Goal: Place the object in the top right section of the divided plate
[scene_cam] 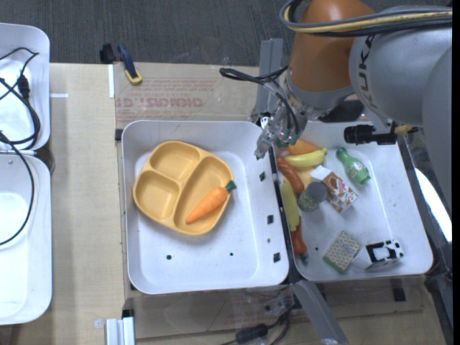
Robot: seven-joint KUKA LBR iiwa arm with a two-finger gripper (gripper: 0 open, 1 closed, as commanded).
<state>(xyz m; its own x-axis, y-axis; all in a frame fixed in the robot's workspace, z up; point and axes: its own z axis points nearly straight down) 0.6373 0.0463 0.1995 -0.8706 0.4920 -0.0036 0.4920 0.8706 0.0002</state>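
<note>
Orange carrot lies in the yellow divided plate; jaws' state unclear.

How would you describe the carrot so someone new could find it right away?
Look at the left white bin, which holds a yellow divided plate. The carrot lies in the plate's right-hand section. It is orange with a green tip.

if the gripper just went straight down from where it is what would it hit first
Probably the heap of toy food at the left side of the right bin, likely the orange piece or banana, though depth is unclear from this slanted view.
</note>
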